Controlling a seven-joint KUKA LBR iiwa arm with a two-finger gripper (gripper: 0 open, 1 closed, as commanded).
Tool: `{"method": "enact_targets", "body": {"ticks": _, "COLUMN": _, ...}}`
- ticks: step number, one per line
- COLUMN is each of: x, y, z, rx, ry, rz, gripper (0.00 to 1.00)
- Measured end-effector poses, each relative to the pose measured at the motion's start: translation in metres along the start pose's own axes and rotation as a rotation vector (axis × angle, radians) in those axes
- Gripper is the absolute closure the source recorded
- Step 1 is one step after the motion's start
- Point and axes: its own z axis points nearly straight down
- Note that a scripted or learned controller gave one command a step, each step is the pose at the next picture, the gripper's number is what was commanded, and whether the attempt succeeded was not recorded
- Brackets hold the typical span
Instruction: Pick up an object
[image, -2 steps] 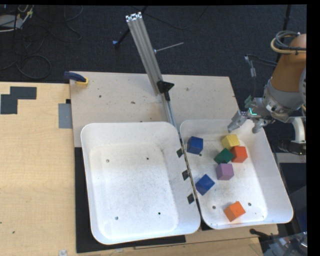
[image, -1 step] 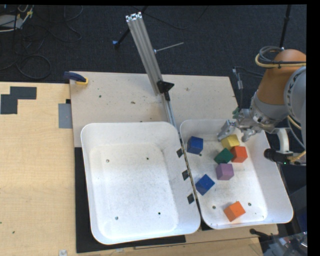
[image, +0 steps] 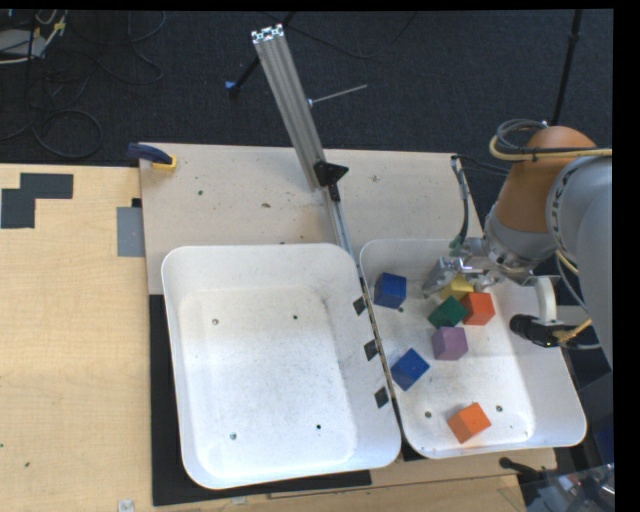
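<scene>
Camera view: gripper (image: 456, 274) sits low in the right bin (image: 560, 425), over a yellow block (image: 461, 287) beside the green block (image: 449, 312) and red-orange block (image: 480, 307). Its spread cannot be told. Yellow block: small, partly hidden, matte. Judged light, rigid, not fragile; take across two opposite flat faces, though neighbours crowd it.

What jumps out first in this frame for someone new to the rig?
The cluster of small coloured blocks in the right-hand shallow white bin: two blue cubes, a purple cube, a dark green block, a yellow block and two orange blocks. The grey arm's gripper sits at the bin's upper part, right over the yellow and green blocks. The left-hand white bin lies beside it.
</scene>
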Motion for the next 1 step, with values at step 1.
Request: {"method": "enact_targets", "body": {"ticks": 1, "x": 0.0004, "y": 0.0002, "z": -0.0114, "rx": 0.0, "ry": 0.001, "rz": -0.002, "gripper": 1.0}}
